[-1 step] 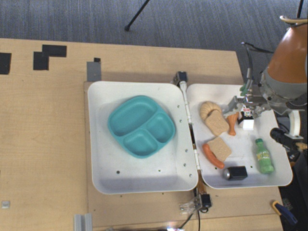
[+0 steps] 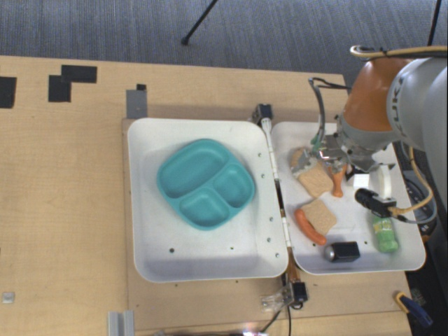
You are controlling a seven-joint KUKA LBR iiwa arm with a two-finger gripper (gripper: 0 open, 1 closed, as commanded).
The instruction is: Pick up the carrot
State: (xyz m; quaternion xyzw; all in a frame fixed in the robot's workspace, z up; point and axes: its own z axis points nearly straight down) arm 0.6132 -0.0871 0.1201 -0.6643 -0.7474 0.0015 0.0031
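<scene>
Honestly, can't tell the fingers' (image 2: 336,161) state; crowded toast slices (image 2: 316,182) could spoil grabbing the slim orange carrot (image 2: 338,185)

One fixed camera looks down at a slant on the table (image 2: 63,208), taking in both white bins (image 2: 210,268) from moderately near.

Grey carpet floor (image 2: 140,12) (ribbed) behind a wooden bench (image 2: 63,208).

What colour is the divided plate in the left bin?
Teal, a plain blue-green all over; the divided plate shows clearly in the camera view.
</scene>
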